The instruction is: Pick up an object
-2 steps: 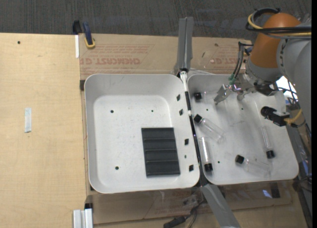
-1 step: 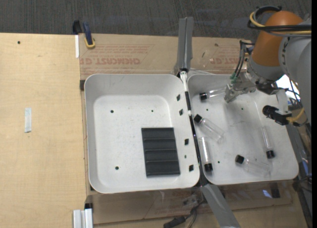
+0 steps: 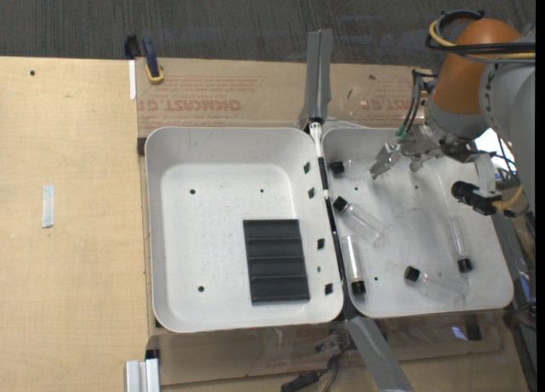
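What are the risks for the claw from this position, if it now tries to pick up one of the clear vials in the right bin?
1. The clear vials are see-through and barely stand out from the white right bin, so the claw may close beside one.
2. They lie on their sides and look round, so one could roll away when touched.
3. One vial lies along the bin's left wall, leaving little room for a finger.

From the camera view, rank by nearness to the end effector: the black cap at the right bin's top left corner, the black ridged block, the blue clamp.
From the end effector:
1. Black cap, beside it in the right bin.
2. Black ridged block, left bin.
3. Blue clamp, far bench edge.
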Robot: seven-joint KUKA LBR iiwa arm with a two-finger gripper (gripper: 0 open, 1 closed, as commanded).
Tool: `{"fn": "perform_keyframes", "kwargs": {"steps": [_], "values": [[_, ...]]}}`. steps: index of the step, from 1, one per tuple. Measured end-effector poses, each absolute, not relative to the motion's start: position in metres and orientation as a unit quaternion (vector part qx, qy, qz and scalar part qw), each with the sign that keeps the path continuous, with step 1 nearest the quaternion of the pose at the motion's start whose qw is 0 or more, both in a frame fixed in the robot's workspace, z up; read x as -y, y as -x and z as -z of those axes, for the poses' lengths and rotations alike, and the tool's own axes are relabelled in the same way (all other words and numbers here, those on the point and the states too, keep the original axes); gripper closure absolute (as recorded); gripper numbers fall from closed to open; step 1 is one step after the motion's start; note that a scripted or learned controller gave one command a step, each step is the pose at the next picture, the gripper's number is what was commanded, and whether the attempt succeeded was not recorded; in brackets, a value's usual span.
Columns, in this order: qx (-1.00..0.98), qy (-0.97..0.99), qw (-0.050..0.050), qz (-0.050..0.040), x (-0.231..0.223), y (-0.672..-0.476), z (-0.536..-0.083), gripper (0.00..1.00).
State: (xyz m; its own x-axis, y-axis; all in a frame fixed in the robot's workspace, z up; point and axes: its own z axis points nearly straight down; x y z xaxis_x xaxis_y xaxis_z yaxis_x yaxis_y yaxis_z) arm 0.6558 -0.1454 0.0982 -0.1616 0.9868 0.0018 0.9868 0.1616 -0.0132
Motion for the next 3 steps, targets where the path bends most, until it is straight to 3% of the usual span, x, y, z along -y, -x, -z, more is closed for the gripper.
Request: {"fn": "perform_keyframes", "kwargs": {"steps": [1,2,3], "values": [[0.768,0.641,0.002,0.0022,0.217,-0.593,-0.092,0.00],[0.844,0.537,-0.001,0.0001,0.222,-0.593,-0.142,0.00],[0.872,0.489,-0.001,0.0000,0.222,-0.552,-0.215,0.00]]}}
